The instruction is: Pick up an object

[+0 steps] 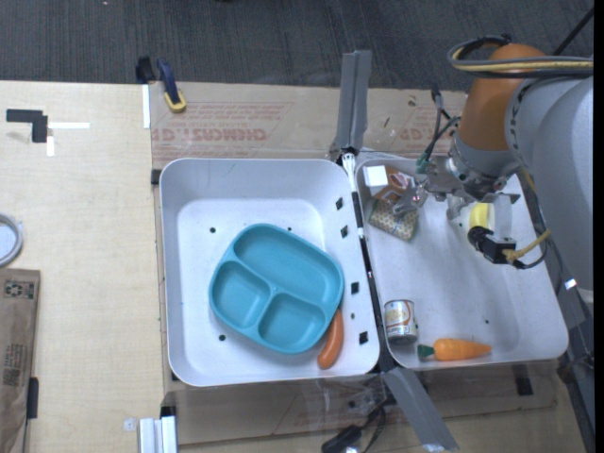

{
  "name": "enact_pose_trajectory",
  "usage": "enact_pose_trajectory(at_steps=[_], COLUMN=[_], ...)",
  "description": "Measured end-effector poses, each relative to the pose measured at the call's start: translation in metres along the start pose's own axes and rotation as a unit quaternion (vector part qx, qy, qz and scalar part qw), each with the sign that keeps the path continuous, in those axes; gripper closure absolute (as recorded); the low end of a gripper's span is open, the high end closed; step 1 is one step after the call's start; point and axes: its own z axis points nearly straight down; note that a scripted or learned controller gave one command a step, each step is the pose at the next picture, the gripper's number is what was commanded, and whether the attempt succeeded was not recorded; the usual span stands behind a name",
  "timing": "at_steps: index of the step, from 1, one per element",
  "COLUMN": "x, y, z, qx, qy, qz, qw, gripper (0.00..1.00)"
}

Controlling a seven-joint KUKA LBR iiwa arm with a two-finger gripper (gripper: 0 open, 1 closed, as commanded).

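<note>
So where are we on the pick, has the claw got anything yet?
Nothing looks lifted yet. The claw is down at the far end of the right bin, right at a small patterned packet; whether it grips it I can't tell. The can and carrot lie untouched at the near end; the blue tray and sausage sit in the left bin. Left: a confirmed grasp and lift.

Mirrored, upside-down red lettering on cardboard sheet point(247, 125) behind bins, not clearly legible
</note>
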Motion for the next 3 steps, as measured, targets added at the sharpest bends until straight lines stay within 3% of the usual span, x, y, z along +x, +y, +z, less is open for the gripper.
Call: enact_pose_trajectory(at_steps=[1,2,3], x=[0.004,-0.049,-0.097], y=[-0.005,-0.055,-0.045], z=[-0.002,-0.034,0.005], qx=[-0.013,-0.012,-0.012], qy=[0.004,0.007,0.010], qz=[-0.029,-0.040,-0.022], qw=[0.9995,0.9991,0.9996], gripper=[0.00,0.00,0.00])
